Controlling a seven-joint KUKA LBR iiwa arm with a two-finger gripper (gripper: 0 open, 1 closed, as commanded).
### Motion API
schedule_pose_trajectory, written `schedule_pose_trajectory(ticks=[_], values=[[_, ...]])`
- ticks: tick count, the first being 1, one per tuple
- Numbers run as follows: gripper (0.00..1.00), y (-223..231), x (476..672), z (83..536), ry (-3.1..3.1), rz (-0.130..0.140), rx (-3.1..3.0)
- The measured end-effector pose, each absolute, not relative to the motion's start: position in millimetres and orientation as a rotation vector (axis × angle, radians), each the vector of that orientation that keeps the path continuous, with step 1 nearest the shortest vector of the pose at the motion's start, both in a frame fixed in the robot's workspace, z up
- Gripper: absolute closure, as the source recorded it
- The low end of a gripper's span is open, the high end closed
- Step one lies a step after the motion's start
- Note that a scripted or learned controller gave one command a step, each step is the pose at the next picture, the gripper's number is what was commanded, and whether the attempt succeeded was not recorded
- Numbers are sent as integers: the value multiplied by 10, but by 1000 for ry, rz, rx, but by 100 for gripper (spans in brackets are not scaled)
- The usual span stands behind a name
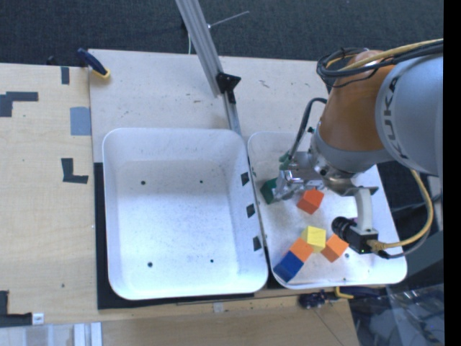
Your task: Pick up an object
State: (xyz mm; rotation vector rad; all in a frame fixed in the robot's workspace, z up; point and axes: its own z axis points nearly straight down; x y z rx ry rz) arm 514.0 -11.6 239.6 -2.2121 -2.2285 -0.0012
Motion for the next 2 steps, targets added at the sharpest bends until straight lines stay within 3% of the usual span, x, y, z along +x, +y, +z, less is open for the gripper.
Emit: schedule_pose_trajectory(ticks=[2], values=[[100, 1005, 5201, 2487, -2229, 0, -2211]])
